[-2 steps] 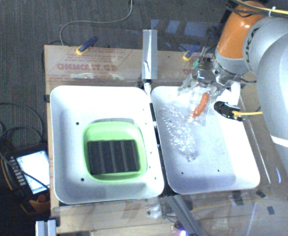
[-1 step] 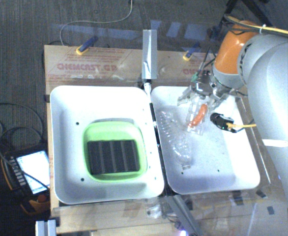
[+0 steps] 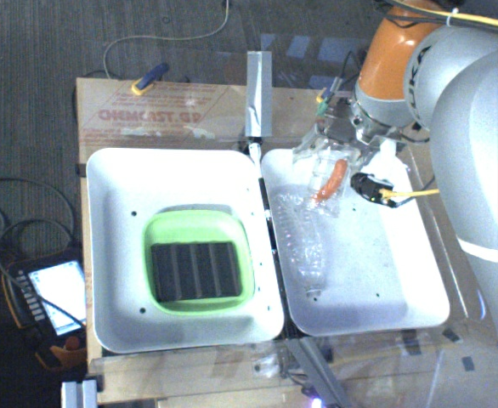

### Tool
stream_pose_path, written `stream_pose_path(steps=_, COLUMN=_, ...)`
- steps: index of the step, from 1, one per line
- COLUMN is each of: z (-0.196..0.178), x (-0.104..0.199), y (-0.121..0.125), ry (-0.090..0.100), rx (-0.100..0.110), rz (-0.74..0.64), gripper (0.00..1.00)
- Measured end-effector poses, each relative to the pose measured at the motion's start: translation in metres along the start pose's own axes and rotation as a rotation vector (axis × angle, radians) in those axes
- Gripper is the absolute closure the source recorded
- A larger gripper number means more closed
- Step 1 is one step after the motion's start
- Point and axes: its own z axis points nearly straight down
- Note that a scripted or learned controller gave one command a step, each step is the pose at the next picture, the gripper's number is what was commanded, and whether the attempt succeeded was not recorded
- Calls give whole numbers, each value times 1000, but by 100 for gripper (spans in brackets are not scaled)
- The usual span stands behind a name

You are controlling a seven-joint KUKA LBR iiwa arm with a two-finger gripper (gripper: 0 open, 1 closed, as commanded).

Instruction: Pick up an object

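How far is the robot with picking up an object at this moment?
Done: the end effector has reached the right bin, at its far end. In hand: it is over an orange object; a grasp cannot be confirmed. Left: lifting something; the clear plastic bottle lies on the bin floor.

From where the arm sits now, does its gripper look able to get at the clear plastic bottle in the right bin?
Probably yes. The bottle lies uncovered in the right bin, just below the gripper; only the small orange piece sits near its top end.

Even overhead light; white bins [image 3: 113,228] bright, slight glare; floor [image 3: 28,41] dim; soft focus, mild grain.
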Motion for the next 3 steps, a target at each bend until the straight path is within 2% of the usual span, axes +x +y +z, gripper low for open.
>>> stream_pose_path(steps=1, z=72, x=-16, y=6, ry=0, rx=-4, rz=78, gripper=100)
stream_pose_path(steps=2, z=0, x=3, y=-2, ry=-2, rx=-1, rz=-18, gripper=100)
stream_pose_path(steps=3, z=66, x=-11, y=5, ry=-1, rx=-8, rz=103, gripper=100)
